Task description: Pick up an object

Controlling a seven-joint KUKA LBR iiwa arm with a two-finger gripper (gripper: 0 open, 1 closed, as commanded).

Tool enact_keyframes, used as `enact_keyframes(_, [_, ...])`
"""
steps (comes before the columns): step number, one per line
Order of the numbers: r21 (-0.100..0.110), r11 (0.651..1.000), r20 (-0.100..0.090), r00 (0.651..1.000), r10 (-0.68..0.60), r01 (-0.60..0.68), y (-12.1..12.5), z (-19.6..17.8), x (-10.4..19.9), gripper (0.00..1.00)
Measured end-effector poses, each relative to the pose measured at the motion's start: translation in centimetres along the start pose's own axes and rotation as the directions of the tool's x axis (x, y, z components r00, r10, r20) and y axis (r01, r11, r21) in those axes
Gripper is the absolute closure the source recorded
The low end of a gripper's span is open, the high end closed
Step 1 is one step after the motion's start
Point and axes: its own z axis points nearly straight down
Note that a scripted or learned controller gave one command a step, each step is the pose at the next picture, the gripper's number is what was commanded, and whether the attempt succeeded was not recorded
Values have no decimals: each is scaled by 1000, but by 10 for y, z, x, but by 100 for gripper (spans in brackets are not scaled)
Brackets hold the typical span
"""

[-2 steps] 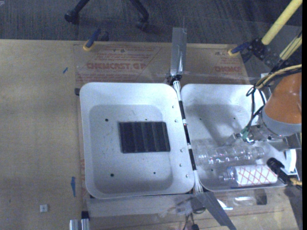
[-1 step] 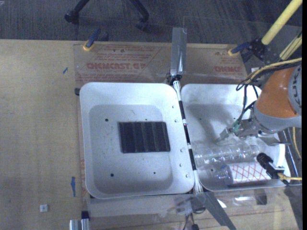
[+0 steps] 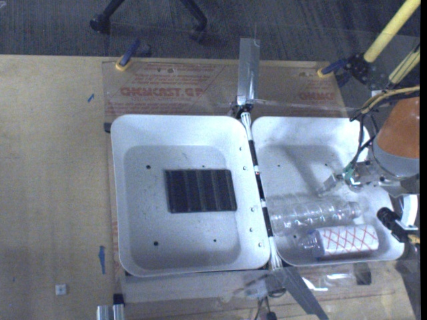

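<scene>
A dark ribbed rectangular pad (image 3: 200, 191) lies flat in the middle of the left bin (image 3: 133, 145). In the right bin (image 3: 293, 139), a clear plastic bottle (image 3: 313, 215) lies on its side. A second bottle with a red-and-white checked label (image 3: 348, 240) rests just in front of it, by the near wall. The arm, with its orange band (image 3: 403, 129), reaches in from the right. My gripper (image 3: 337, 182) hangs low over the right bin, just above and behind the clear bottle.
Cables (image 3: 363, 139) trail along the right bin's far right corner. A grey post (image 3: 248, 72) stands behind the seam between the bins. Yellow-handled clamps (image 3: 393, 25) sit at the back right.
</scene>
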Motion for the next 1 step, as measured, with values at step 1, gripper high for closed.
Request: enact_keyframes(1, [-33,999,14,1000,-11,12,-34,-7,14,0])
